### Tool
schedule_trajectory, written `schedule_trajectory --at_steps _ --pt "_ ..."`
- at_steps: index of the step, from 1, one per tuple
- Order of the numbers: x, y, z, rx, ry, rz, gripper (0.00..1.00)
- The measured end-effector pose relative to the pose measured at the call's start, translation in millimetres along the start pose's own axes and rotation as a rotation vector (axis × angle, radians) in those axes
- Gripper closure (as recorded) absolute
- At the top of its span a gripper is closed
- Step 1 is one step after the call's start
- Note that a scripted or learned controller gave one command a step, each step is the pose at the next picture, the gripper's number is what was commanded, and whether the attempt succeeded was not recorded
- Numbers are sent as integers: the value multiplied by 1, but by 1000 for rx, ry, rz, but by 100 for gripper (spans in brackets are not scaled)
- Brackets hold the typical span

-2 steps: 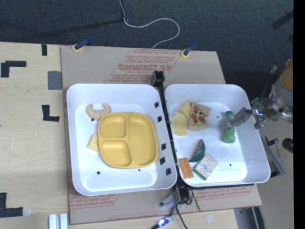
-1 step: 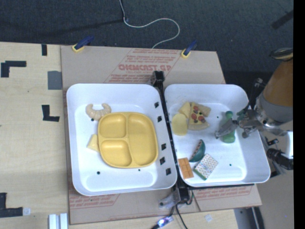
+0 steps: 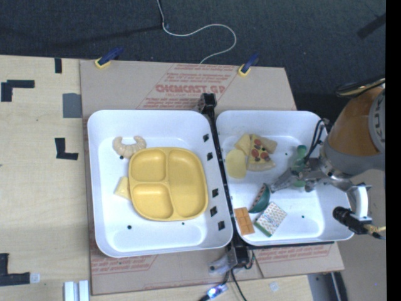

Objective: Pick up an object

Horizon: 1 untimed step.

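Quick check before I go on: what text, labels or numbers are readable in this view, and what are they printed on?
"CHEMCAST GP", red print, reads roughly so on the cardboard sheet under the bins; the smaller red lines around it are too blurred to read.
Small patterned packet in the right bin: print too small to read.
Orange packet by the divider: nothing legible.

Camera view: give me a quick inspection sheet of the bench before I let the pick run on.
Surface: two white bins side by side on cardboard, left bin, right bin.
Job's things: right bin holds a pizza slice, pale yellow pieces, a green wedge, an orange block and a patterned packet.
Clutter: left bin holds a yellow divided plate, a cream curved piece and a yellow wedge.
Grippers: gripper low over the right bin, nothing seen between its fingers.
Cables: white cable looping behind the bins.
Surroundings: dark floor beyond, blue clamps on the cardboard.
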<state>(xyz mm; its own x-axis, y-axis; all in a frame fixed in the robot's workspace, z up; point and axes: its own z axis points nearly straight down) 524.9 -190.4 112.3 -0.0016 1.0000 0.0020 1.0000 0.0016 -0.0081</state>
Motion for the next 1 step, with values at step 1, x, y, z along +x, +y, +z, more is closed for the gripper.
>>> schedule_trajectory --at_steps 1 --pt "1 0 29 -6 -3 0 0"
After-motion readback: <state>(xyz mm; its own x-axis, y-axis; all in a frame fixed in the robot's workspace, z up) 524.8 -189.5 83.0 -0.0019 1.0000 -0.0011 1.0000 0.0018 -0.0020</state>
